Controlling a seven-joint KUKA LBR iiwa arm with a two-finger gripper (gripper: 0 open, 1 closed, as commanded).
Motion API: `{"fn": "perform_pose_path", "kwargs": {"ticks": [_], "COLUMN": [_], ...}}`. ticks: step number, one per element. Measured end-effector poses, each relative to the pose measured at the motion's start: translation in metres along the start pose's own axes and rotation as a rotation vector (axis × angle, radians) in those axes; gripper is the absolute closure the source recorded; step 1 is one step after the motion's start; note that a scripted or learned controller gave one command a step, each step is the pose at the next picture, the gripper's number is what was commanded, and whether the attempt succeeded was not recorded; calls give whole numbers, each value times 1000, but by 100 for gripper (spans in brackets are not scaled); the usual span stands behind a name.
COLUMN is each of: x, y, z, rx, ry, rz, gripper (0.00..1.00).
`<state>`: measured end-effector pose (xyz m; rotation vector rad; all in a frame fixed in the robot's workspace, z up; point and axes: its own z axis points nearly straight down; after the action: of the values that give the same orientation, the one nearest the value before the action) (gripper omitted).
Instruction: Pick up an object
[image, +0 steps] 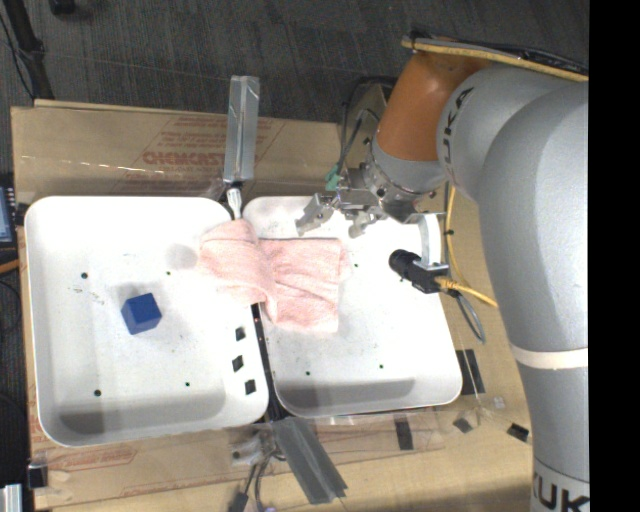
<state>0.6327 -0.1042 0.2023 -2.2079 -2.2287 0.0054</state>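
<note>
Camera view shows you the pink cloth (275, 270) draped across the divider between the left bin (60, 300) and right bin (420, 350), its long axis running left to right. The gripper (335, 212) hangs just above its upper right corner, fingers apart, holding nothing.

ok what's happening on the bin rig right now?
The KUKA arm reaches in from the right, with its tool over the far edge of the right bin. A pink cloth lies draped across the divide between the two bins, just beside the tool; nothing is visibly held. A blue cube sits alone in the left bin. Whether the tool is open or shut can't be told from this angle.
</note>
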Motion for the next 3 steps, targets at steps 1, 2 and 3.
{"fn": "perform_pose_path", "kwargs": {"ticks": [1, 2, 3], "x": [-11, -1, 17], "y": [-21, -15, 25], "z": [109, 110, 9], "rx": [-2, -4, -6], "ry": [-1, -2, -2], "rz": [-117, -366, -308], "gripper": [0, 0, 0]}}
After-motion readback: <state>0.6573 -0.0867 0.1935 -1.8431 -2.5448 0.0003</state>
